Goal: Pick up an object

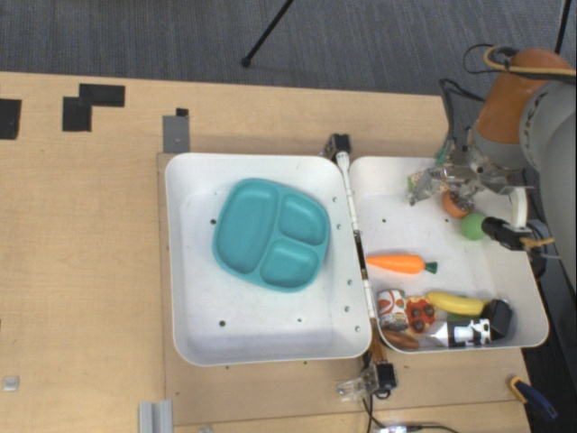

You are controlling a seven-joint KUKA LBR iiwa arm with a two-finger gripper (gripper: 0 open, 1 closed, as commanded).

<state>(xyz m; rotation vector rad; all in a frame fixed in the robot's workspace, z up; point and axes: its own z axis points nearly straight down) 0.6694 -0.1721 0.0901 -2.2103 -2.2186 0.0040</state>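
— Where's the tool [431, 184]?
— Over the right bin's [539, 307] far edge; whether it's apart or together, I cannot tell.
— Easiest pick?
— The carrot [397, 263], mid-bin: likely light, stiff, slick. Grip its middle.

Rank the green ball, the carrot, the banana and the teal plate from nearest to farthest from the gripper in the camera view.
From the gripper:
1. Green ball, right bin, just below the gripper.
2. Carrot, middle of the right bin.
3. Banana, right bin's near end.
4. Teal plate, left bin.
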